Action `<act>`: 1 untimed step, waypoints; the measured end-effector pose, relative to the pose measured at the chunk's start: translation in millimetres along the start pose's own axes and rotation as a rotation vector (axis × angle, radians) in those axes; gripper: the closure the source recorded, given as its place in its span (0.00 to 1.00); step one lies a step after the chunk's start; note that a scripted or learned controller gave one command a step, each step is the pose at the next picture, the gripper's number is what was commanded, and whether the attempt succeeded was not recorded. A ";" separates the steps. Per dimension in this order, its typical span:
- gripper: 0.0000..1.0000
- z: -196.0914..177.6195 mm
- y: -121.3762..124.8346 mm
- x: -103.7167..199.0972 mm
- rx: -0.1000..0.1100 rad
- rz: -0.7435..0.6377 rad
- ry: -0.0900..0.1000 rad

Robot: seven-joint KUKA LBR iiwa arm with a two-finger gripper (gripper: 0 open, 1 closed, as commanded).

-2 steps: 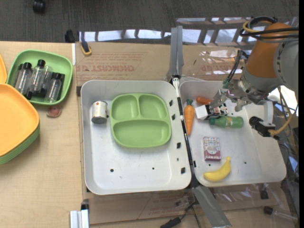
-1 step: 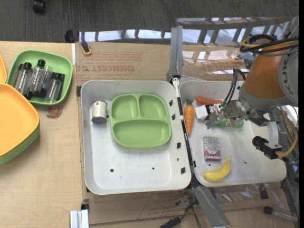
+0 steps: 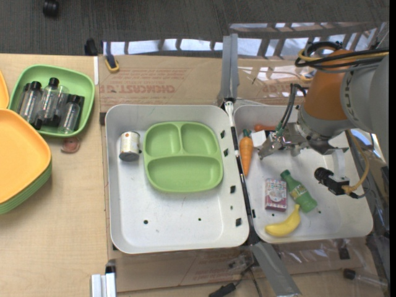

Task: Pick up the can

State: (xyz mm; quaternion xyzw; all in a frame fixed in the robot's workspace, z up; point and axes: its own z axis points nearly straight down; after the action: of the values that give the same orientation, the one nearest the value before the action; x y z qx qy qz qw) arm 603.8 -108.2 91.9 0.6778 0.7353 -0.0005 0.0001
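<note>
Your arm [image 3: 365, 94] shows a broad pale grey casing, rounded and smooth, with a matte finish. Below it you see the orange band [image 3: 327, 101], a wide collar that wraps the full girth of the wrist. Yellow and black cables [image 3: 328, 52] loop over the top of the band and run along the grey shell. Under the band sits a grey flange, then the gripper [image 3: 275, 142], built of bare silvery metal with small angular brackets. A thin dark cable [image 3: 289, 107] drops down along the left of the band toward it. A black cylindrical fitting [image 3: 328, 179] with a yellowish lead hangs lower at the side.
</note>
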 end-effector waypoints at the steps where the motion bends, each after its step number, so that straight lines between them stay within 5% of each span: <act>1: 1.00 -9.1 -0.3 -1.7 0.000 0.004 0.000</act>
State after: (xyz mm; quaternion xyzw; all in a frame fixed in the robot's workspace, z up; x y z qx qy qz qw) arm 603.6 -109.9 101.0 0.6794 0.7338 -0.0007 0.0002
